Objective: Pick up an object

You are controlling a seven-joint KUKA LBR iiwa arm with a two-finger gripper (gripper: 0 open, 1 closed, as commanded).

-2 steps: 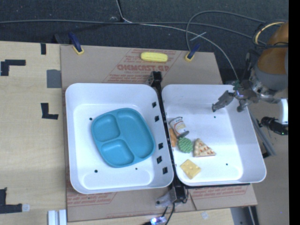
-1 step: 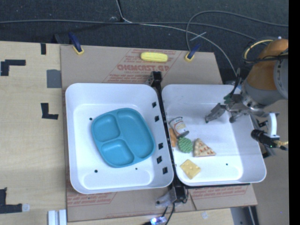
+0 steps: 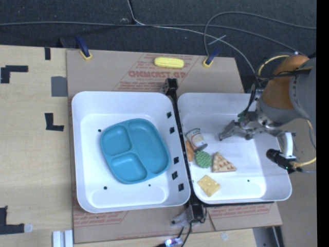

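The arm reaches in from the right, and its hand [image 3: 224, 135] hangs over the right bin [image 3: 267, 192], toward that bin's upper middle. The dark fingers point left and slightly down in the camera view. Whether they are spread or pressed together cannot be told from this angle, and nothing is seen between them.

All the loose objects lie to the hand's left and below it in the picture, bunched against the bin's left wall by the divider. Nearest is a small silver can [image 3: 195, 137], lying just left of the fingertips with a bare strip of white floor between. Below the can sits a green knobbly piece [image 3: 203, 159], touching or nearly touching an orange stick-like piece [image 3: 189, 151] on its left. To the right of the green piece is a pizza slice toy [image 3: 222, 163], its point aimed up toward the hand. Further down, apart from the rest, lies a yellow cracker-like square [image 3: 208, 184].

The likely move is therefore a short travel leftward and down. The can looks like the closest candidate, though it sits close to the wall.

The left bin [image 3: 82, 138] holds a blue divided plate [image 3: 134, 150], well away from the hand. A yellow corn toy [image 3: 168, 62] rests on the cardboard surface [image 3: 103, 71] beyond both bins.
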